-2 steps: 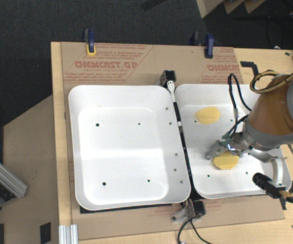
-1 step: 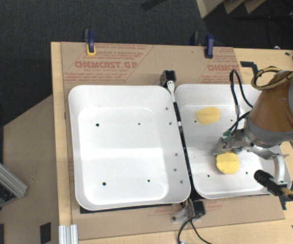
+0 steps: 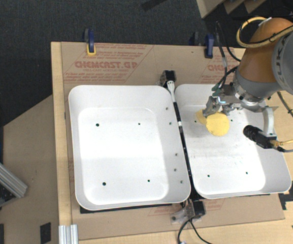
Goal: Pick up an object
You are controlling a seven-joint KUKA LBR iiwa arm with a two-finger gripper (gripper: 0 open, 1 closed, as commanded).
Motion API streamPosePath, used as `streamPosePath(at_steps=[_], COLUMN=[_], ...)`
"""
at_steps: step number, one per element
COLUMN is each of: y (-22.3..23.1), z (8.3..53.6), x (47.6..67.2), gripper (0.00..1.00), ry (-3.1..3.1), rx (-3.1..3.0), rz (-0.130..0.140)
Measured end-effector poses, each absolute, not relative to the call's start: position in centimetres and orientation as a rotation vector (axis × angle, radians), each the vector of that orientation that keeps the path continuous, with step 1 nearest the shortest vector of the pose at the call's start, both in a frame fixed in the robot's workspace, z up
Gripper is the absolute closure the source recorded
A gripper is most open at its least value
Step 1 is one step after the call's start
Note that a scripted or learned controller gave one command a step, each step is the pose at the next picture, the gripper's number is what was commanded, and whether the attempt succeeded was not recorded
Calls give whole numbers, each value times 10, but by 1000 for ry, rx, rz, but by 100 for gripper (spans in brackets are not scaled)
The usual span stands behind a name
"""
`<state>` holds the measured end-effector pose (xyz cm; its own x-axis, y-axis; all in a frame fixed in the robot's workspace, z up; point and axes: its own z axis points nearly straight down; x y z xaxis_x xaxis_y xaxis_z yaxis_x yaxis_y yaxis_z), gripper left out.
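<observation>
A: What's the layout, biggest things first?

B: Two white bins fill the middle of the frame. The left bin (image 3: 126, 146) takes the centre-left; the right bin (image 3: 237, 172) sits against it at centre-right. The arm (image 3: 268, 60) comes in from the upper right.

A: And the gripper?

B: The gripper (image 3: 218, 108) is low over the upper part of the right bin, directly above a yellow object (image 3: 218, 124). Whether it is spread or pressed together I cannot tell.

A: So has it picked anything up?

B: Not as far as I can judge. The yellow object looks to be resting on the bin floor, touching or just below the gripper. Grasping and lifting remain.
</observation>
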<state>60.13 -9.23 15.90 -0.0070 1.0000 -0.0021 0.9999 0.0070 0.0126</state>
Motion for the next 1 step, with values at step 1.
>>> streamPosePath(at_steps=[1], y=[-20], z=[187], x=[631], gripper=[100], ry=[2227], rx=[2210], rz=[9])
